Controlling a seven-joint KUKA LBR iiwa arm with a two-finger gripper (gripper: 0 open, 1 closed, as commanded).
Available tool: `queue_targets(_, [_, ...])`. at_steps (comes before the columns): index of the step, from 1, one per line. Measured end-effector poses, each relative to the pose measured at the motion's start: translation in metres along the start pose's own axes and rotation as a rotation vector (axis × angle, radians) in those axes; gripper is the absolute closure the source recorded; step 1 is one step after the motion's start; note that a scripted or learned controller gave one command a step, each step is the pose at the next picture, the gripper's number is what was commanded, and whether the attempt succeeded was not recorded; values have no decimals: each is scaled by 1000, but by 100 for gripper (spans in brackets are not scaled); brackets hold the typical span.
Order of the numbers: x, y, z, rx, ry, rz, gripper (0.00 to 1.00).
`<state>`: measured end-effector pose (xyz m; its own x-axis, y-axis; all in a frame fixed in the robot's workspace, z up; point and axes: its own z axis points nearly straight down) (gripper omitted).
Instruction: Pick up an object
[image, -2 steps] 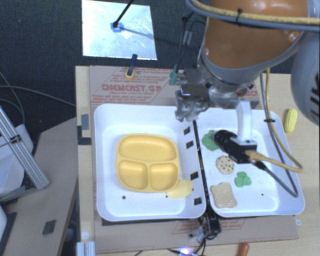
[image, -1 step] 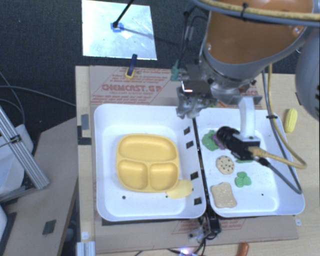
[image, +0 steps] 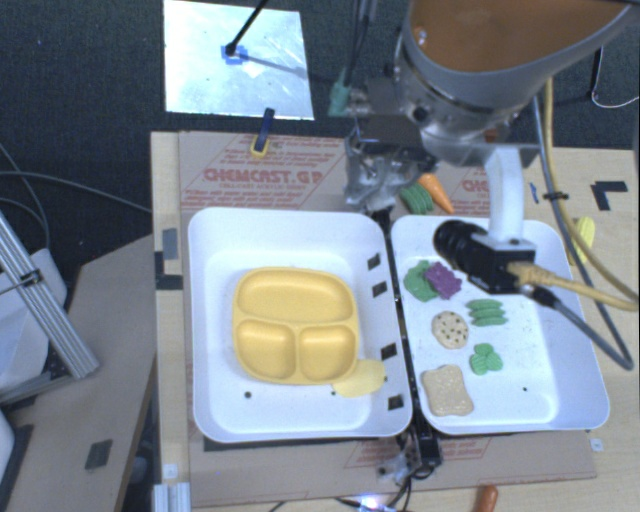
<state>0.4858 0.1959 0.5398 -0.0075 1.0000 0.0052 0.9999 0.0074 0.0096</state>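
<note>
Two white bins (image: 200, 330) sit side by side. Toy foods, a cookie (image: 451, 328) among them, lie in the right one. The gripper (image: 372, 190) hovers at the far rim, grip state unclear; next, probably a descent.

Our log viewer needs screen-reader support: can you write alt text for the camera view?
A grey-and-orange robot arm reaches over the far edge of two white bins. The left bin holds a yellow divided tray; the right bin holds toy foods: a cookie, a cracker, green and purple pieces.
</note>
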Motion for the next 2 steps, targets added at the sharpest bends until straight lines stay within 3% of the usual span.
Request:
queue_targets(1, [38,-3,206,24,-11,1,100])
queue_targets(2, [38,0,186,8,-3,4,100])
